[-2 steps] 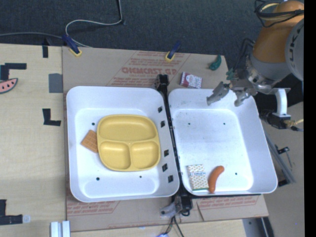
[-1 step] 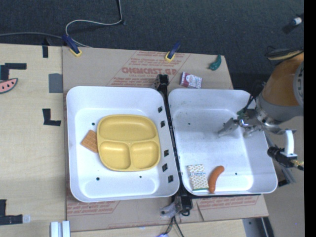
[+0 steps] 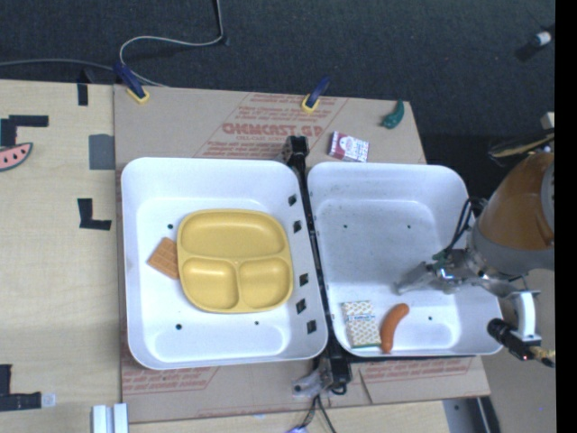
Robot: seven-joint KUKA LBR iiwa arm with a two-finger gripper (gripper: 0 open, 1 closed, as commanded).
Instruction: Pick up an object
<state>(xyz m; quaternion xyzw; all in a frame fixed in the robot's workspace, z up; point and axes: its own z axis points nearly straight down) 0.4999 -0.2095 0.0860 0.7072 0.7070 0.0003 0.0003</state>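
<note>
Pretty clearly a robotics lab I'm driving here. Two white bins point(image 3: 144, 242) clamped onto cardboard point(image 3: 261, 129) mid-frame, loose cable point(image 3: 171, 43) over dark carpet point(image 3: 361, 25) up top, tape marks point(image 3: 90, 215) at left.

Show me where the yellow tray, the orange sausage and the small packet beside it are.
yellow tray point(image 3: 236, 260), camera view: the divider ridge at its centre.
orange sausage point(image 3: 392, 327), camera view: the middle of its body.
small packet point(image 3: 360, 322), camera view: the centre of its printed face.

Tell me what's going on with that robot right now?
Hand low in right bin, grip unclear. Orange sausage and small packet lie just below, untouched. Yellow tray in left bin. Nothing blocking.
</note>
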